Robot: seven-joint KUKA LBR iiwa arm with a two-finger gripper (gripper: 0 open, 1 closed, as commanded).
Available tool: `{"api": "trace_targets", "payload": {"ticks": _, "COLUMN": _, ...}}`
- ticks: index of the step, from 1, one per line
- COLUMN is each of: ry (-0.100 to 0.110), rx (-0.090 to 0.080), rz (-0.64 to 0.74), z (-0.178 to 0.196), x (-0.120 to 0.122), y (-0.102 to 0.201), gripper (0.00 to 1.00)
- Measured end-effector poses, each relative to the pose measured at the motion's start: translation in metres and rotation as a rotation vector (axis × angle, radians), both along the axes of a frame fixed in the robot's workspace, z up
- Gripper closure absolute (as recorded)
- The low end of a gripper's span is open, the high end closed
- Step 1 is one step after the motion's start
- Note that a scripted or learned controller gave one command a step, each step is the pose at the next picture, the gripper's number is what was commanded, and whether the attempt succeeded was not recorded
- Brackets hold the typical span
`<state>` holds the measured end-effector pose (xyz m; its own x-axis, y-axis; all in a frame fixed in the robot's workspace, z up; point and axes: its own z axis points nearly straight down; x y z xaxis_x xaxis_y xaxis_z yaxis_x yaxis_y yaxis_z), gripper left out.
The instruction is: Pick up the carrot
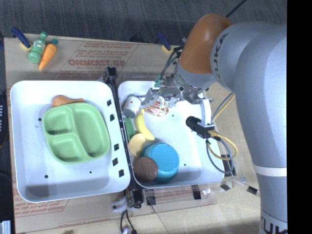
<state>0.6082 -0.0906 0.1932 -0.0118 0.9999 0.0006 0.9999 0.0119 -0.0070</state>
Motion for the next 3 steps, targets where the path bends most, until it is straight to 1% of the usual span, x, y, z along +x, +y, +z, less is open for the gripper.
{"api": "trace_targets", "payload": {"ticks": 1, "ry": -0.001, "rx": 0.001, "rz": 0.112, "z": 0.032, "x": -0.09, "y": 0.052, "gripper": 0.0}}
{"api": "trace_targets", "payload": {"ticks": 2, "ry": 0.004, "rx": -0.004, "rz": 0.074, "z": -0.003, "x": -0.067, "y": 0.022, "gripper": 0.0}}
{"api": "trace_targets", "payload": {"ticks": 3, "ry": -0.001, "rx": -0.001, "rz": -0.077, "z": -0.102, "x": -0.062, "y": -0.005, "gripper": 0.0}}
